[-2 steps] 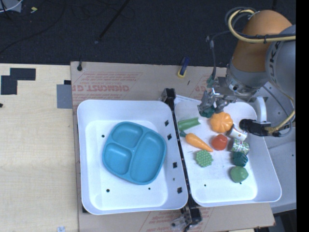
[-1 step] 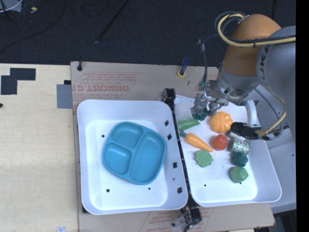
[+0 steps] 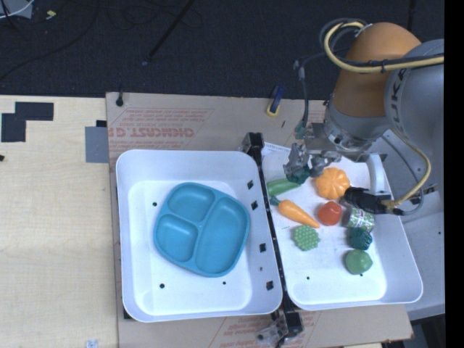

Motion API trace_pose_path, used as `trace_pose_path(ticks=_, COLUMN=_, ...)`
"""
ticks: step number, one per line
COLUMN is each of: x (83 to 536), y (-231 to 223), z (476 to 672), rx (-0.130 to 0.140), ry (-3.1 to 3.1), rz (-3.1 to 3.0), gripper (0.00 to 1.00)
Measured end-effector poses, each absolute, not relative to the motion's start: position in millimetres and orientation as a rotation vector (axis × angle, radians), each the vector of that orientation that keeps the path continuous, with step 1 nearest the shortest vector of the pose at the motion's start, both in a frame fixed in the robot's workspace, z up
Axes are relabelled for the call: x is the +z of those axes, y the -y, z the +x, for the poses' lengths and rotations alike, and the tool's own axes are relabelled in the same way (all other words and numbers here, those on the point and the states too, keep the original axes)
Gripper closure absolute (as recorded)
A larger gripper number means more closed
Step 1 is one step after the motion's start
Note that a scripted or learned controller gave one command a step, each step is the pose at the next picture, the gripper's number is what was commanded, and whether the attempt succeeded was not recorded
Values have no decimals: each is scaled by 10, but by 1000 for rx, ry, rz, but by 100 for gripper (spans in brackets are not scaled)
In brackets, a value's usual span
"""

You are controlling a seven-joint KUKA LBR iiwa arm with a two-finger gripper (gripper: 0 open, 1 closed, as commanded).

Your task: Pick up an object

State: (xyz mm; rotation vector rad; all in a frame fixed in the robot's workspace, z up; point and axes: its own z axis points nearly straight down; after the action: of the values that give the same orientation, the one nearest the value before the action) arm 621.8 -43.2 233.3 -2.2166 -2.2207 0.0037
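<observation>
Nearest the camera, both white bins sit side by side on the desk (image 3: pixel 58 267). Left bin (image 3: pixel 138 296): one blue sectioned plate (image 3: pixel 201 228). Right bin (image 3: pixel 391 285): green pepper (image 3: pixel 283 187), carrot (image 3: pixel 299 212), bumpy green piece (image 3: pixel 306 237), tomato (image 3: pixel 329 213), orange pumpkin (image 3: pixel 332 183), round green item (image 3: pixel 357 262). The claw (image 3: pixel 301 167) hangs at the bin's far left corner, just beyond the pepper; whether it is open or closed cannot be told (nothing seen held). Advice: descend squarely over the pepper, clear of the bin wall and carrot, before closing.
</observation>
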Motion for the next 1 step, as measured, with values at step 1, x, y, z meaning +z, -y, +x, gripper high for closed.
trace_pose_path(ticks=1, x=2179, y=450, z=6235, rx=7, ry=2218, rz=-2219, gripper=100)
